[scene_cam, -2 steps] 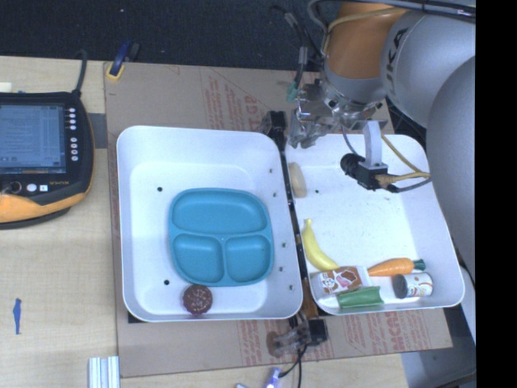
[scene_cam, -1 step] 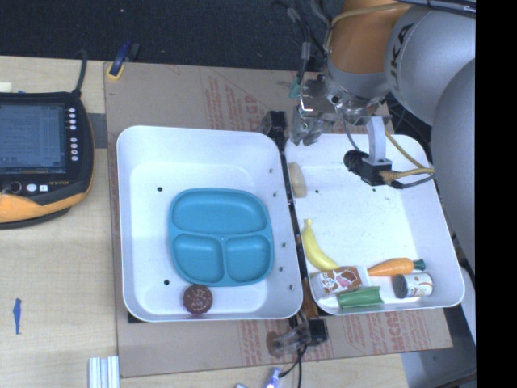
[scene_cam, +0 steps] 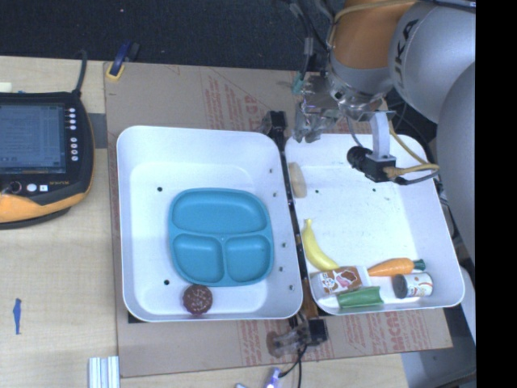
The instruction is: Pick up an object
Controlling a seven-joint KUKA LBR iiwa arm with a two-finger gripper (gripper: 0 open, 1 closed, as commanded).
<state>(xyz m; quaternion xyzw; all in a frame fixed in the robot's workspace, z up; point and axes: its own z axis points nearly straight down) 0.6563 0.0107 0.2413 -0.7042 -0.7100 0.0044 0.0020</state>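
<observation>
My gripper (scene_cam: 309, 128) hangs over the far left corner of the right bin (scene_cam: 380, 217), with nothing seen in it. A tan stick-shaped piece (scene_cam: 297, 179) lies just below it by the bin's left wall. Along the near edge lie a yellow banana (scene_cam: 317, 249), an orange carrot (scene_cam: 394, 267), a printed carton (scene_cam: 339, 280), a green piece (scene_cam: 359, 297) and a small white bottle (scene_cam: 416, 284). The left bin (scene_cam: 145, 184) holds a blue divided plate (scene_cam: 218, 234) and a brown round cookie (scene_cam: 197, 298) at its near edge.
A black fitting with a yellow cable (scene_cam: 371, 163) hangs from the arm over the right bin's far side. A teach pendant (scene_cam: 40, 148) lies on the bench to the left of the bins. The arm's grey body (scene_cam: 436, 55) fills the upper right.
</observation>
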